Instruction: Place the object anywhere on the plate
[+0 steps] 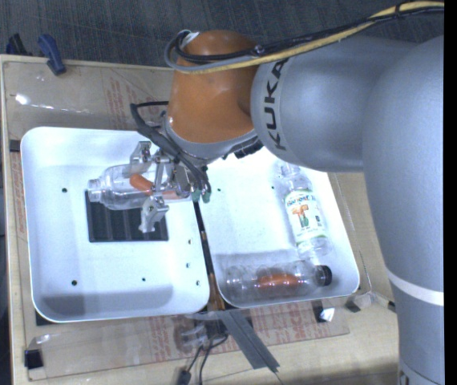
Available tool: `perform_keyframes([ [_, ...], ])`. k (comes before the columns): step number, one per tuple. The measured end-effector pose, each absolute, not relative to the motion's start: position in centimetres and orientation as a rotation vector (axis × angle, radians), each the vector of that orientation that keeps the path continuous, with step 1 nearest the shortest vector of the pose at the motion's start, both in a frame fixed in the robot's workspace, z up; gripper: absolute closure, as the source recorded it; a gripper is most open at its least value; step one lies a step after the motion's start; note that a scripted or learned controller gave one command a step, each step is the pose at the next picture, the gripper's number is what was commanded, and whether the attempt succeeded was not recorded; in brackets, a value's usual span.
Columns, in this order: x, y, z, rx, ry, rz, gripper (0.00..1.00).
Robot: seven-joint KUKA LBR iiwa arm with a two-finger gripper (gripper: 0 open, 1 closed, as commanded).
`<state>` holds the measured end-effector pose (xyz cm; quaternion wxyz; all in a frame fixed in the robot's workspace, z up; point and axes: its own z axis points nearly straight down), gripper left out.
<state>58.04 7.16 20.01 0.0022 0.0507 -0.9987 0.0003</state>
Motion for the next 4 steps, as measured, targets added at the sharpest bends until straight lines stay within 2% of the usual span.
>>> perform_keyframes([
  [1, 52.3, 7.8, 20.7, 0.468, -3.103, 0.001, 1.0],
  [2, 56.1, 3.1, 20.5, 0.623, -3.078, 0.0, 1.0],
  [3, 58.6, 4.1, 19.1, 0.556, -3.092, 0.0, 1.0],
  [4, 61.9, 2.6, 24.9, 1.032, -2.969, 0.0, 1.0],
])
